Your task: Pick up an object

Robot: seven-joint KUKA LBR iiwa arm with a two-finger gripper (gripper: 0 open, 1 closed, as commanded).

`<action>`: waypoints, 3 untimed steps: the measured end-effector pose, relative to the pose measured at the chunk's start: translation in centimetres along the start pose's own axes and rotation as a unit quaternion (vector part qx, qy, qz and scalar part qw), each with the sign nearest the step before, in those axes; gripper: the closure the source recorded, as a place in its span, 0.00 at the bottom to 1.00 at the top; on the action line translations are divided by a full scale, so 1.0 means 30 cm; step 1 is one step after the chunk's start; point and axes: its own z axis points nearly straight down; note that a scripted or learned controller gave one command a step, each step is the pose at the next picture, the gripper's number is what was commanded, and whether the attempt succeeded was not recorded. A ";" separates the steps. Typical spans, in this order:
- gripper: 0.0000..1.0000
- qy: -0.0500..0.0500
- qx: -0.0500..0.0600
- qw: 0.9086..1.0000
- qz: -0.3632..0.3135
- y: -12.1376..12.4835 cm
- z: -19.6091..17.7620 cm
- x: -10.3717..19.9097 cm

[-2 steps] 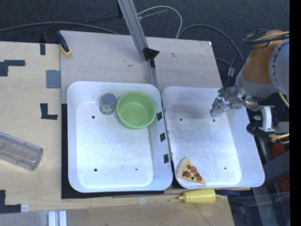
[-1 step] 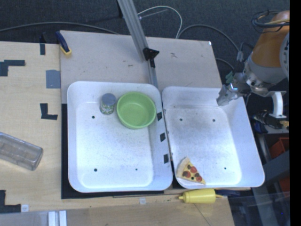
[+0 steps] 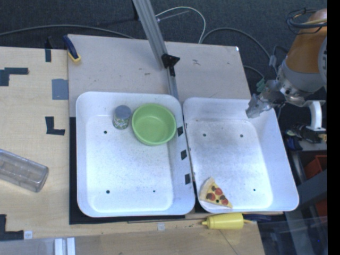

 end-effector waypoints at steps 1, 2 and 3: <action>1.00 0.001 0.002 1.000 -0.002 -0.052 0.033 0.173; 1.00 0.001 0.001 1.000 -0.003 -0.080 -0.003 0.367; 1.00 0.001 0.002 1.000 -0.002 -0.116 0.026 0.547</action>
